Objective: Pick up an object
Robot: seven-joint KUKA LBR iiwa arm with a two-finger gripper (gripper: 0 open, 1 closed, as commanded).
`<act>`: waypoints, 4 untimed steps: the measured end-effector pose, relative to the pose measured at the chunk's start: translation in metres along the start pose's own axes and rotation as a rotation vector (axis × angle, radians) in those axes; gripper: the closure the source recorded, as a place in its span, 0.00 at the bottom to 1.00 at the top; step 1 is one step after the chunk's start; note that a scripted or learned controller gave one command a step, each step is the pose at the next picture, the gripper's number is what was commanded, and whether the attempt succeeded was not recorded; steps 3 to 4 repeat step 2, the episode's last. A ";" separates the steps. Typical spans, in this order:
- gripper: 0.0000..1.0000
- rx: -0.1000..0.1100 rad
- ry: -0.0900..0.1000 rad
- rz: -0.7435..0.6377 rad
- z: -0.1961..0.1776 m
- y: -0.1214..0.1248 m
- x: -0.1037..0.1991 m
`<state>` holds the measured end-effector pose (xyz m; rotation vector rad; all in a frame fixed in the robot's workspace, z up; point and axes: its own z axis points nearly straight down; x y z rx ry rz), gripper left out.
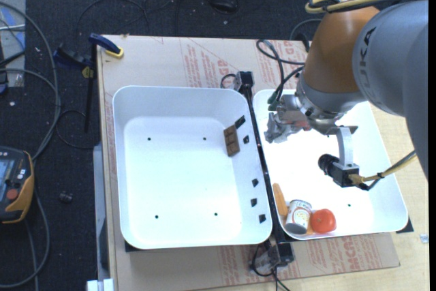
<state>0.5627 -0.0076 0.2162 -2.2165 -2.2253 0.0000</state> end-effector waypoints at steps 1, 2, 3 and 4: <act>1.00 -0.001 0.001 -0.001 -0.014 0.006 0.052; 1.00 -0.001 0.001 -0.001 -0.025 0.009 0.102; 1.00 -0.001 0.001 -0.001 -0.025 0.009 0.102; 1.00 -0.001 0.001 -0.001 -0.025 0.009 0.102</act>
